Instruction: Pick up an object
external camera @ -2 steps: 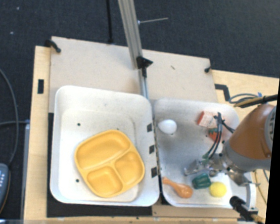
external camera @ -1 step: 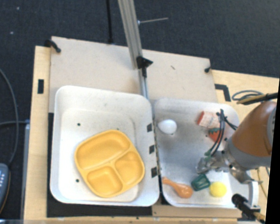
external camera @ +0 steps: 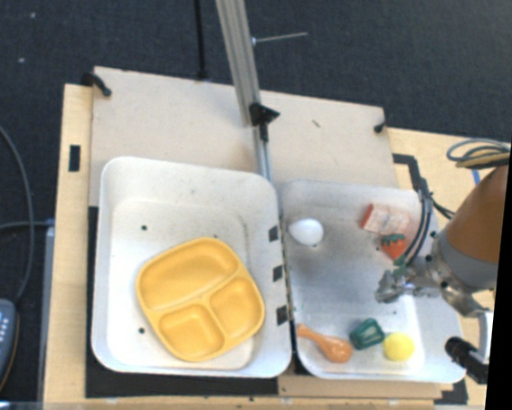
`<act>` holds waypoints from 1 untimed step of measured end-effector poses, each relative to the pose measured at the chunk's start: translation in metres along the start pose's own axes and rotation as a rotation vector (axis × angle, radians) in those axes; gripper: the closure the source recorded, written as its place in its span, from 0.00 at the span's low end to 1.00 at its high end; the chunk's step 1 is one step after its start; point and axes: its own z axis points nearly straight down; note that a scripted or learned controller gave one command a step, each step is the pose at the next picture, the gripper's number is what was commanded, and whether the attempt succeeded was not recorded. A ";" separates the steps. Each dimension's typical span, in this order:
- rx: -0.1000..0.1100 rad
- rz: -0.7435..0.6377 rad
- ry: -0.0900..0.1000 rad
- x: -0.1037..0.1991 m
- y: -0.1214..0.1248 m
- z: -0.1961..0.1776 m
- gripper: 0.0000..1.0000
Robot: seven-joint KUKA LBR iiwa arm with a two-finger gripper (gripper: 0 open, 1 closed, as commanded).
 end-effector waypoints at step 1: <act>-0.001 -0.001 -0.001 -0.002 0.010 -0.062 1.00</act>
